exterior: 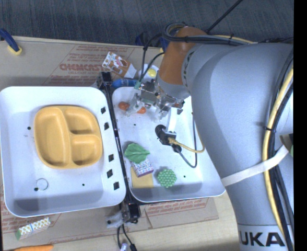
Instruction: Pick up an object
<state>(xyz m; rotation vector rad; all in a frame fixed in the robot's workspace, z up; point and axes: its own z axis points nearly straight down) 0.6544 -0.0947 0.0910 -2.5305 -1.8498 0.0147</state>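
My gripper (146, 99) is low at the far end of the right bin (208, 187), under the orange wrist band. Two small orange pieces lie just beside it: one (123, 106) to its left and one (141, 109) right under its tip. I cannot tell whether either is touched. Nearer the front of this bin lie a green leaf (137, 152), a small patterned block (143, 168), a tan flat square (141, 180) and a round green dotted piece (167, 178).
The left bin (18, 192) holds a yellow divided tray (68, 136). A black clip rail (113, 140) runs between the bins. On the cardboard outside lie a printed packet (114, 63), a blue piece (123, 82) and another packet (33, 227). The arm's grey body covers the right side.
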